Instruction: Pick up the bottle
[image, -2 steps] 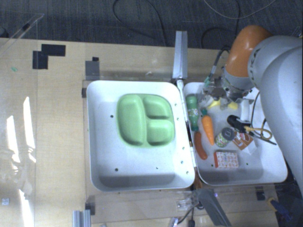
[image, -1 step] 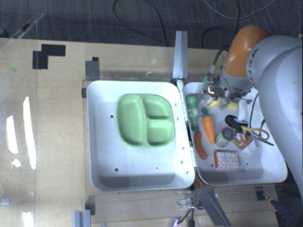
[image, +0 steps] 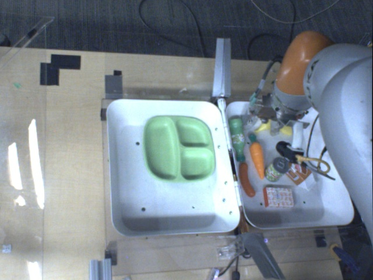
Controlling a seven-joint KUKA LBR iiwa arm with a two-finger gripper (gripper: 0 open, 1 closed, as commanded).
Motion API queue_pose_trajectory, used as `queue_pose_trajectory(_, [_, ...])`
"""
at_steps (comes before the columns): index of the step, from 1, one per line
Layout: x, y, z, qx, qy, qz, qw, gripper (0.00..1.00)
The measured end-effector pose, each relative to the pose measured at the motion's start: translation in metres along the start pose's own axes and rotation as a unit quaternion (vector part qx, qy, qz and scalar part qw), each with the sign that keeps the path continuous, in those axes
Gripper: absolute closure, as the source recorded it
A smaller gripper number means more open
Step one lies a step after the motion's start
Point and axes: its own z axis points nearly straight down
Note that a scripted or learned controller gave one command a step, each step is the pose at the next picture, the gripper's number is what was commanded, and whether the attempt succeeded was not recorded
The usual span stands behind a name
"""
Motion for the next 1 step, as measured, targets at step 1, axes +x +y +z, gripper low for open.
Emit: queue_pose_trajectory(1, [0.0066,0.0017,-0.0003,-0.006,0.001,0.065,0.9979,0.0])
